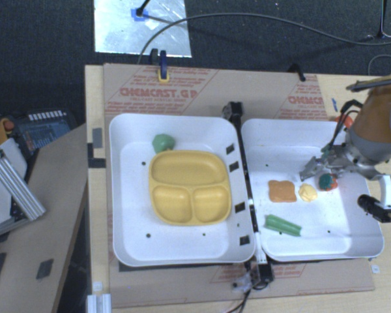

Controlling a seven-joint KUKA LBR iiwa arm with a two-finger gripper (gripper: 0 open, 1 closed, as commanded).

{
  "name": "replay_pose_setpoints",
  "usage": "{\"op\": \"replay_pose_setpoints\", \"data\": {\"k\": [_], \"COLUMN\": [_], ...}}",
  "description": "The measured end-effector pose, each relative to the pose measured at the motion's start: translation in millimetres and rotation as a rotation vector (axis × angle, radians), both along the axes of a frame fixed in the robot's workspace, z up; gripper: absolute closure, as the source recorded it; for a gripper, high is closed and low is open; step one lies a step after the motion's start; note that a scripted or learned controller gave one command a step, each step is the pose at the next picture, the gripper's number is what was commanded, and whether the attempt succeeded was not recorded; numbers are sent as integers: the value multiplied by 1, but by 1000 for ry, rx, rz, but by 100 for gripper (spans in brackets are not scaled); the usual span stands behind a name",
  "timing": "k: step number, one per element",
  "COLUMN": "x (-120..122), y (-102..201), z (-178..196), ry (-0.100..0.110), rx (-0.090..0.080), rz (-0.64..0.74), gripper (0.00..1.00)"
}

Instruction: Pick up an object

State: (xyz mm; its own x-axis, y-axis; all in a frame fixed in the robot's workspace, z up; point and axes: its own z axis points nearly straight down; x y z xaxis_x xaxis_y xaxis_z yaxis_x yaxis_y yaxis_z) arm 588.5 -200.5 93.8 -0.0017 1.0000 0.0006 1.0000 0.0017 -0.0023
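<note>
Nearest the camera in the right bin lies one green piece, long and pod-shaped, flat on the white floor. Just beyond it sit two more: one orange piece, flat and roughly square with soft, toast-like corners, and one small pale yellow lump just to its right, close but apart. Beside the yellow lump is one small teal and red object, rounded, and my hand hangs right over it. I cannot tell whether my fingers are spread or closed, nor whether they touch anything; the metal parts blur together there. That makes four loose things in this bin.

The left bin holds two things. One yellow tray, smooth matte plastic with rounded corners, is divided into three compartments: one wide one at the far side and two smaller ones at the near side. Touching or just past its far left corner sits one small green rounded lump.

Both bins are shallow, glossy white, with rounded corners, joined side by side along a dark hinge-like strip. They rest on a brown cardboard sheet printed with red lettering, which covers the desk. Farther back, one yellow clamp grips the cardboard's edge.
</note>
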Motion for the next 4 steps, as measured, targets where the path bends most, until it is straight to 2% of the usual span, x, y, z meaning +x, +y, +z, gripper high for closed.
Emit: {"op": "replay_pose_setpoints", "data": {"k": [1,2,3,4], "x": [1,2,8,13], "y": [0,0,0,0], "z": [-9,3,47,112], "ry": [-3,-7,-9,-11], "rx": [-1,-2,-3,-4], "rz": [0,0,2,3], "gripper": [0,100,100,100]}}
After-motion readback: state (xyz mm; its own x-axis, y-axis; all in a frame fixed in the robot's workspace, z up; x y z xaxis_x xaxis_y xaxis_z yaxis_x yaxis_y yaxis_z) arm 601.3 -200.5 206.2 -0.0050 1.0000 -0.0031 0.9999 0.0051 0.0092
